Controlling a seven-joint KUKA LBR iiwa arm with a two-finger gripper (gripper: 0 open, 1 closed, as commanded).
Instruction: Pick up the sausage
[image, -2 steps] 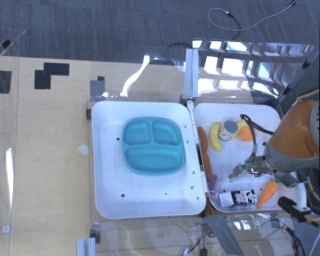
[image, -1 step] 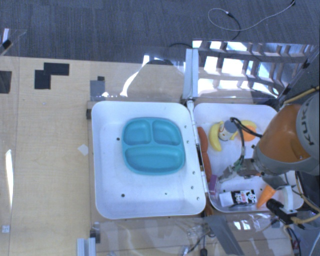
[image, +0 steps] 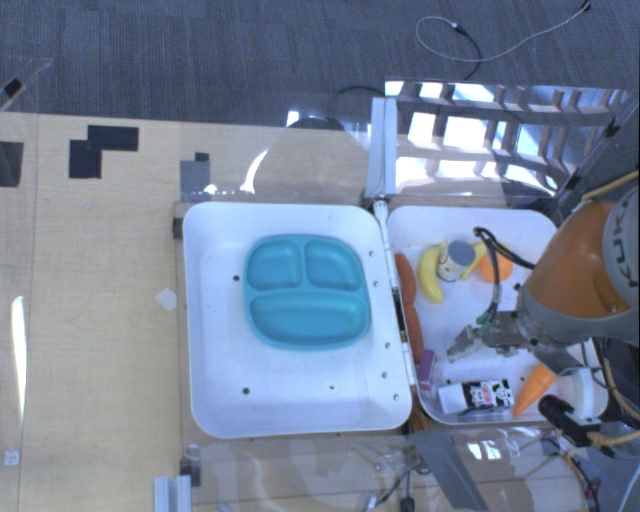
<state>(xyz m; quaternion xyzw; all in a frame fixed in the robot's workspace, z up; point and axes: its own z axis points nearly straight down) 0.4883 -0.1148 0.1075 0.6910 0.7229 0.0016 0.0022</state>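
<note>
Well left of the gripper (image: 466, 343), sausage (image: 406, 291), against the bin wall (image: 385, 262)

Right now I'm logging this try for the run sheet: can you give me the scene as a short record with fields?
sausage: lies lengthwise along the left wall of the right bin, nothing gripping it
gripper: over the right bin's middle, right of the sausage and apart from it
right bin: also holds a banana, a carrot and a white carton
left bin: holds a blue divided plate
task state: sausage not yet picked up
</note>
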